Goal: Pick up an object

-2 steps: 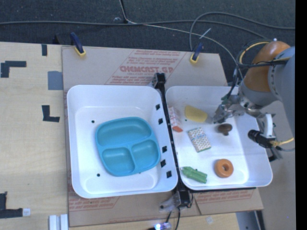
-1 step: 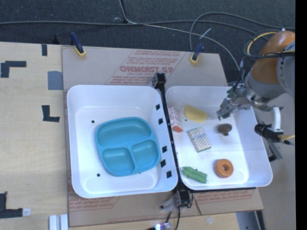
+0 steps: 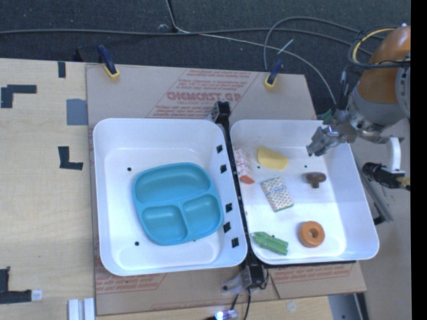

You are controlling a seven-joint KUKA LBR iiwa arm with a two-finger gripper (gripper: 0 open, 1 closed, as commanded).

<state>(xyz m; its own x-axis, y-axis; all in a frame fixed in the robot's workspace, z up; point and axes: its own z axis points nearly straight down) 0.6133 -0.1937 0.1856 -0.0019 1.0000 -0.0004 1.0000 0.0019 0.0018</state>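
Gripper: dark metal, at the end of the grey arm reaching in from the right, poised over the far right corner of the right bin; nothing visible between its parts, and whether it is apart or together cannot be told at this size.
Left bin: shallow white plastic, rounded corners, smooth and glossy.
Blue tray: smooth turquoise plastic plate with three moulded compartments, lying flat in the middle of the left bin, turned a little askew.
Right bin: same white plastic, just beside the left bin, a black clipped divider between them.
Packet: small flat wrapper, white with red, at the left wall of the right bin.
Yellow piece: smooth rounded wedge, far part of the bin, left of the gripper.
Patterned block: small flat rectangle with a speckled print, mid bin, tilted.
Green object: long, knobbly, near edge of the bin.
Brown piece: small, dark, mushroom-like, just near of the gripper and apart from it.
Doughnut: orange-brown ring with a centre hole, near right area.
Bench board: brown cardboard with red print, held by two yellow-tipped clamps.
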